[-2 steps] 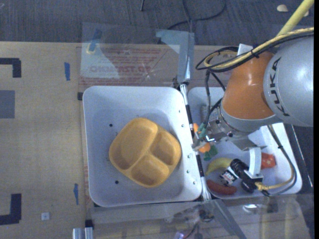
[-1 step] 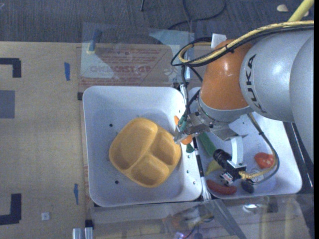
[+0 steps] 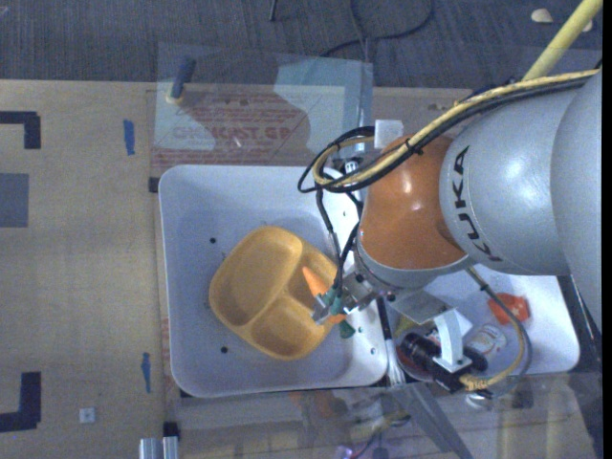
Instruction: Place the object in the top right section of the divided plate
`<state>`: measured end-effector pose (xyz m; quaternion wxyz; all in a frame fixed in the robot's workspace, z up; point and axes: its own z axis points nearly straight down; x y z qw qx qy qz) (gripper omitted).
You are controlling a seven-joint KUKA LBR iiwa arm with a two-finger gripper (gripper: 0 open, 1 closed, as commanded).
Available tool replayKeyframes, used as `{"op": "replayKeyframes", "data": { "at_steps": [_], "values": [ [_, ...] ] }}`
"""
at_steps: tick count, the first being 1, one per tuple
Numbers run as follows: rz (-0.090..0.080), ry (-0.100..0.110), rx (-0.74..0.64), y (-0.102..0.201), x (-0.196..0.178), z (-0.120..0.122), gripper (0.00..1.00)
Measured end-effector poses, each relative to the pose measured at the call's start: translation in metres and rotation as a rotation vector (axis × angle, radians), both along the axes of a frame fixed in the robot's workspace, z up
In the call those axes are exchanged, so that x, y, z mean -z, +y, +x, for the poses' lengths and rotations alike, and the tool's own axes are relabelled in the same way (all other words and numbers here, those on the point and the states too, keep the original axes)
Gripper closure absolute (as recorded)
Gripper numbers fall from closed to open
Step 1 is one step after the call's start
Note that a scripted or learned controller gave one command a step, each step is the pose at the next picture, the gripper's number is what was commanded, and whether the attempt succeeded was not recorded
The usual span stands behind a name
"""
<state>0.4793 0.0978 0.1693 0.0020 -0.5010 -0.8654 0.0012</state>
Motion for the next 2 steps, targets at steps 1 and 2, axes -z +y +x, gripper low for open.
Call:
{"op": "replayKeyframes", "data": {
  "at_steps": [1,2],
  "values": [
    [0.001,-0.006,-0.202,0.0118,-0.0155,0.061,1.0],
    [0.001,-0.006,-0.201,0.0115,-0.0155,0.0611,0.0]
  ]
}}
